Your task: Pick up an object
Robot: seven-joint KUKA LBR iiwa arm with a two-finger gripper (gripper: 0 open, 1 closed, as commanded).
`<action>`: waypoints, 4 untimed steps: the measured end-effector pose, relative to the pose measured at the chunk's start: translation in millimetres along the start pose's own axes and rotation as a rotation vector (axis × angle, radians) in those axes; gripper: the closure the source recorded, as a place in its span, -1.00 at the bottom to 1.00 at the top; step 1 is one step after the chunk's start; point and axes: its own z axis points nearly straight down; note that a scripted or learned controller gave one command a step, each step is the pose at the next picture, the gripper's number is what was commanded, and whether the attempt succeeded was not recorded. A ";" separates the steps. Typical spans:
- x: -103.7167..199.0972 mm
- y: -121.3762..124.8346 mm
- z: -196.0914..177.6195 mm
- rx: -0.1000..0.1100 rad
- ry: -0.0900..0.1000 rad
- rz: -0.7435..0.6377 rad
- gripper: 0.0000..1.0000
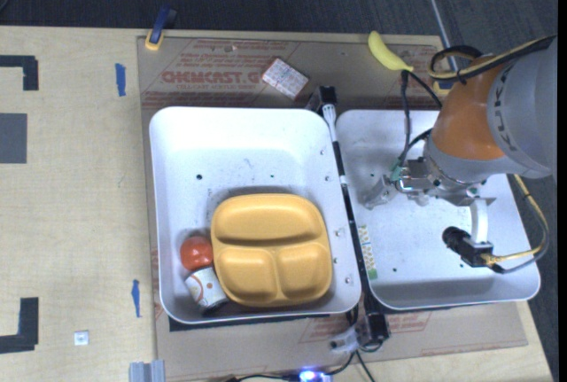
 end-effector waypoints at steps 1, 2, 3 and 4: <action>2.0 -29.6 -0.3 0.001 0.001 0.000 -1.00; 1.7 -34.2 -0.5 -0.001 0.001 -0.001 -1.00; 2.1 -31.0 -0.1 0.002 0.000 0.000 -1.00; 1.7 -45.7 -0.5 -0.001 0.001 0.000 -1.00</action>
